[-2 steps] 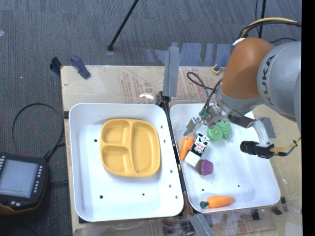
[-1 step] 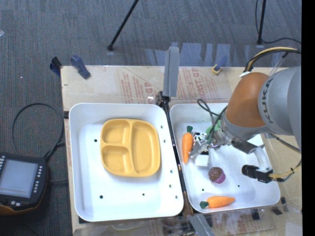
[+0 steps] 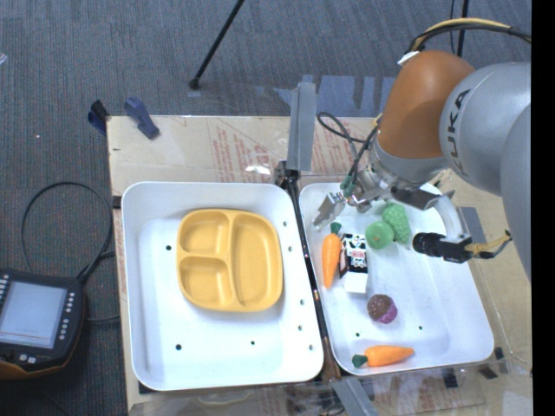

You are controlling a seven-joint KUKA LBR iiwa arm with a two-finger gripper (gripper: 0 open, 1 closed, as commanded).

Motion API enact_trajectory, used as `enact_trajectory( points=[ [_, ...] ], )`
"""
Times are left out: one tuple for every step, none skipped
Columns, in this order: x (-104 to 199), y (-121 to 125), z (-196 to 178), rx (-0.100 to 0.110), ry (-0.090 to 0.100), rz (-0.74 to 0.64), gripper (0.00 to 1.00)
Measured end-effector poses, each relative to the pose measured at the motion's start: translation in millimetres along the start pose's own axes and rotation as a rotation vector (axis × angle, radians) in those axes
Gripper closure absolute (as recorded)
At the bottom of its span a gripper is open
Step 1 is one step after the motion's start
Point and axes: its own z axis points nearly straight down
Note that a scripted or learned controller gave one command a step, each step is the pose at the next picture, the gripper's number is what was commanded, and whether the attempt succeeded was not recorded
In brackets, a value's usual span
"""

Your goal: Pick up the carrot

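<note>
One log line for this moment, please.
gripper: open, above carrot top | carrot: in right bin, not held | second carrot: near front edge

The KUKA arm (image 3: 486, 128) is grey with black lettering, capped by a glossy orange band (image 3: 421, 102) above the metal gripper (image 3: 334, 208). Black and yellow cables (image 3: 460, 26) loop over it.
</note>
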Motion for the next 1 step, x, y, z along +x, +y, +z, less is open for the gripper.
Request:
enact_trajectory(
  points=[
    [-50.7,-22.3,80.8,0.018,0.005,0.065,0.0]
  ],
)
